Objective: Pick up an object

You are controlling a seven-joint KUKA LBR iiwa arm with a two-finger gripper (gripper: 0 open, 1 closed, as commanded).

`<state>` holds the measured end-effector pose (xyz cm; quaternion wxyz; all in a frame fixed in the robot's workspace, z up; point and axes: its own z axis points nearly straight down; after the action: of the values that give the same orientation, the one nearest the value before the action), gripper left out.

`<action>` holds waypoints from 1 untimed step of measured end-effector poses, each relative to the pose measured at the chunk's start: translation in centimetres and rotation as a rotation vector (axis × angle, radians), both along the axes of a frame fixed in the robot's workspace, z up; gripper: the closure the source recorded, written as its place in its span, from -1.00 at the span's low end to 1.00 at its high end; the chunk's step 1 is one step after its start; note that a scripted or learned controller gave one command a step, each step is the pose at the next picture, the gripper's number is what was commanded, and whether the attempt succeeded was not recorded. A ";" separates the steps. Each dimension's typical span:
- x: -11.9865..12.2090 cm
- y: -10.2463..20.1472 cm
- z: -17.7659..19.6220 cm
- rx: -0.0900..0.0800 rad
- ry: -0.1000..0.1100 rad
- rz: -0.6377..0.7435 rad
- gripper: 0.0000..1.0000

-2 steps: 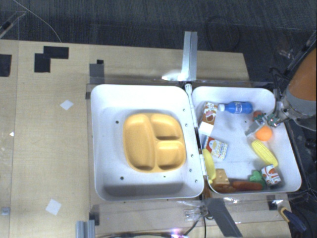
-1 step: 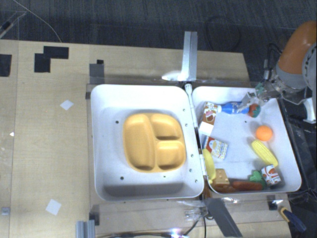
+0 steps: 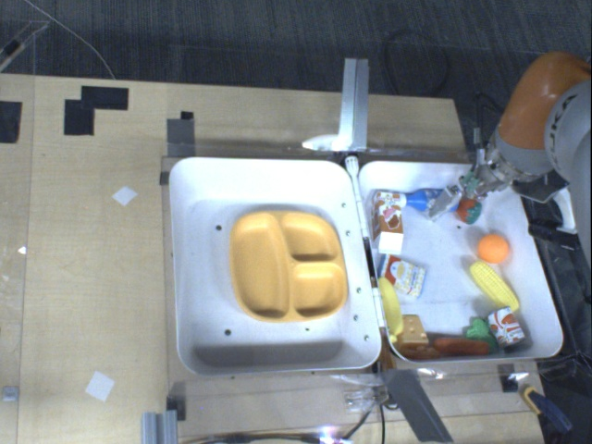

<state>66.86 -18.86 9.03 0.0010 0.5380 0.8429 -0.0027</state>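
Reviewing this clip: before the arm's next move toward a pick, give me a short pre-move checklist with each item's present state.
1. Gripper over the right bin: ok, at its far edge.
2. Item between the fingers: cannot tell; a small red-green object sits right under them.
3. Pickable targets apart from neighbours: ok, orange ball and corn cob lie free.
4. Near-edge pile crowded: not ok, toys pack together there.
5. Yellow divided tray sits in the left bin: ok.

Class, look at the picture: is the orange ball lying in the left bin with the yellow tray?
No, the orange ball lies in the right bin.
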 end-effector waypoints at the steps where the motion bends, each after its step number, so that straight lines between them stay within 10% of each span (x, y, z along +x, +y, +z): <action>1: -0.1 0.1 0.9 0.000 0.009 0.007 1.00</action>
<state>66.72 -18.80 9.89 -0.0026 0.5349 0.8449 -0.0052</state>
